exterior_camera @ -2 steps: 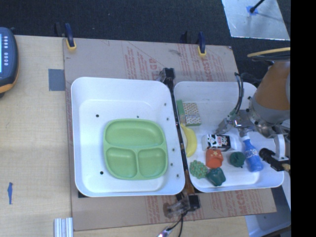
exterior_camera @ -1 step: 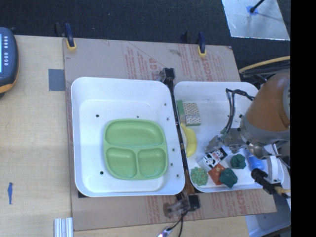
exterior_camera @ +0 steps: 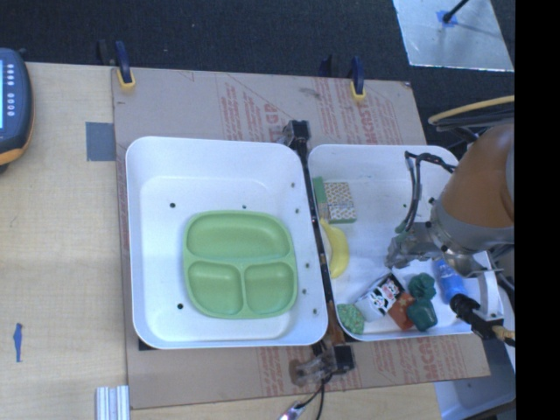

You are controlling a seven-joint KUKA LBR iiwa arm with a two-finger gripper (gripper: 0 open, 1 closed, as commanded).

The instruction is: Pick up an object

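Jaws, their opening impossible to tell, hang low over the right bin near its right wall, just above the cow-patterned box, green toy and yellow banana clustered along the bin's front edge.

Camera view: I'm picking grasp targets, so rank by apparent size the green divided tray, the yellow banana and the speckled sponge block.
1. green divided tray
2. yellow banana
3. speckled sponge block
Banana and sponge look close; unsure.

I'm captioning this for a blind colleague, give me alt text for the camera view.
From the right, a grey robot arm lowers its hand into the right white bin, above small toys and a yellow banana. The left white bin holds a green divided tray.
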